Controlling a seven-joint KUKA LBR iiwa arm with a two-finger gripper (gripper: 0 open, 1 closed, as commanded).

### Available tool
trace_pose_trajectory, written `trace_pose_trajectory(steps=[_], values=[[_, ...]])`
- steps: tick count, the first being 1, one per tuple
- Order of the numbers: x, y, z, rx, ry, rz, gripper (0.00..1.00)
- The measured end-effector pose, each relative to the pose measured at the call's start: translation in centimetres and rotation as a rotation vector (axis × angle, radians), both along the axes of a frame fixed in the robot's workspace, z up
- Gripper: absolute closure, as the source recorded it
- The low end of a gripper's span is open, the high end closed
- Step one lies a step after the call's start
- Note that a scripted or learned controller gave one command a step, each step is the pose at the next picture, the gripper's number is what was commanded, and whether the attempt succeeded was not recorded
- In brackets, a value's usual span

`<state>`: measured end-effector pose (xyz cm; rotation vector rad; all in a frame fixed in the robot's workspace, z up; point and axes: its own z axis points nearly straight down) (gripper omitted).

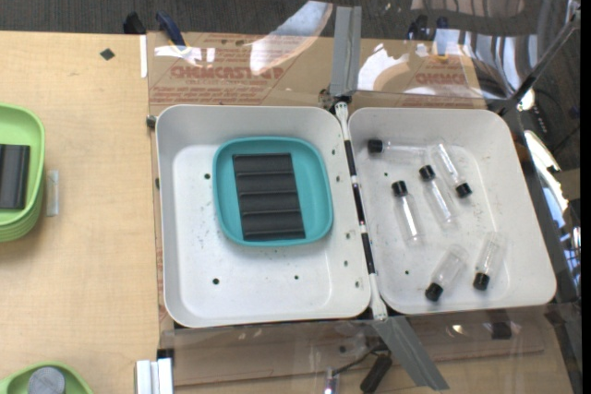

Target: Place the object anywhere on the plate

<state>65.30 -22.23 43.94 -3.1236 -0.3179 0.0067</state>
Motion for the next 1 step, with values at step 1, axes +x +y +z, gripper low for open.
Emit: trace_pose_trajectory(steps=[1], values=[[0.02, 0.00, 0.03, 0.000, 0.000, 0.001, 0.00]])
